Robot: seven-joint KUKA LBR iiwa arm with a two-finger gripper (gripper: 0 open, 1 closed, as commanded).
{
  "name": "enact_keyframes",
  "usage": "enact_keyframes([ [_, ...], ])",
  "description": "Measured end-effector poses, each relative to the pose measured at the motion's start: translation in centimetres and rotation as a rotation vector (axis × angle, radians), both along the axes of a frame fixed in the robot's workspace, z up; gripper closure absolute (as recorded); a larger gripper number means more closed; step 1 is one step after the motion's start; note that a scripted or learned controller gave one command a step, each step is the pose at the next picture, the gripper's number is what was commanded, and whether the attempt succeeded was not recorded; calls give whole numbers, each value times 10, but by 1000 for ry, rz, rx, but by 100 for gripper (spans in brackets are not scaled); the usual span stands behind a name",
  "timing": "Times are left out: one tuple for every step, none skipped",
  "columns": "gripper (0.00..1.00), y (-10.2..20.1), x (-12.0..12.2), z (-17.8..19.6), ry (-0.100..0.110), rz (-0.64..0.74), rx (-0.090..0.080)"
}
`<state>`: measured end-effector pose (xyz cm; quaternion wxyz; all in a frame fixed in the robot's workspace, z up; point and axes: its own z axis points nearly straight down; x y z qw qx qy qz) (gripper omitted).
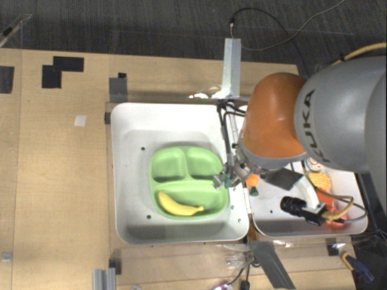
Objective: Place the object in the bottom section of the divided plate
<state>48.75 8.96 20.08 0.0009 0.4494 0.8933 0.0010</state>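
Banana (179, 205) lies in the bottom section of the green divided plate (181, 162), long axis running along the plate's near rim, toward the left bin's (130, 162) near edge. Gripper (227, 180) sits over the plate's right rim, just right of the banana's tip and apart from it; whether it is spread or pressed together cannot be told.
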Motion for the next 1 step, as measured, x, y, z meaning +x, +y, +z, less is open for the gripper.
enact_keyframes([
  [100,-74,2,43,-6,118,-1],
])
